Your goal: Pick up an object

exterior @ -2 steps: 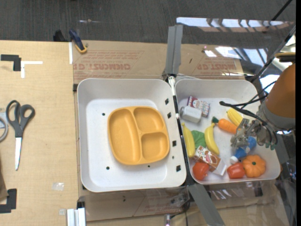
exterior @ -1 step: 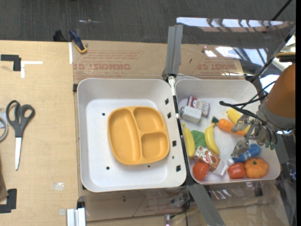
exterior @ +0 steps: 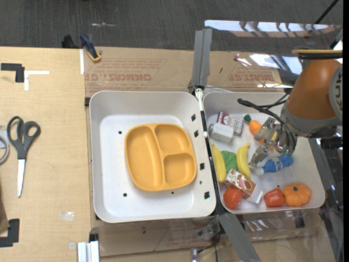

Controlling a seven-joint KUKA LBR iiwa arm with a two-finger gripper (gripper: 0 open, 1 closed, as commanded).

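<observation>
Hand: the hand [exterior: 265, 146] hangs low over the right bin [exterior: 316, 168], directly above the blue object [exterior: 275, 164]. Its fingers [exterior: 256, 158] look spread, one tip toward the yellow banana and the other nearer the blue object, and nothing sits between them.
Likely target: the blue object, just under and right of the hand; a small rounded toy, probably hollow plastic.
How it should handle: light and stiff, with a smooth skin that may slip. I judge a pinch across its narrow middle safest, since the ends would squirt out.
Left of the blue object: a yellow banana [exterior: 243, 158] lying next to a green piece [exterior: 229, 159], with a second banana [exterior: 218, 162] by the bin's wall.
Above the blue object: a small orange fruit [exterior: 254, 126]; further left, a white box [exterior: 222, 131] and a printed carton [exterior: 233, 123] touching each other.
Below the blue object: a red pepper [exterior: 274, 197] beside an orange pumpkin [exterior: 296, 194]; to their left a snack packet [exterior: 241, 182] resting on a red tomato [exterior: 232, 197].
Crowding: the banana lies close to the blue object, so a closing finger could catch it.
Far left of the blue object: the left bin [exterior: 103, 162], holding a yellow divided plate [exterior: 161, 156].
Surface: scissors [exterior: 22, 141] lie beyond the left bin.
</observation>
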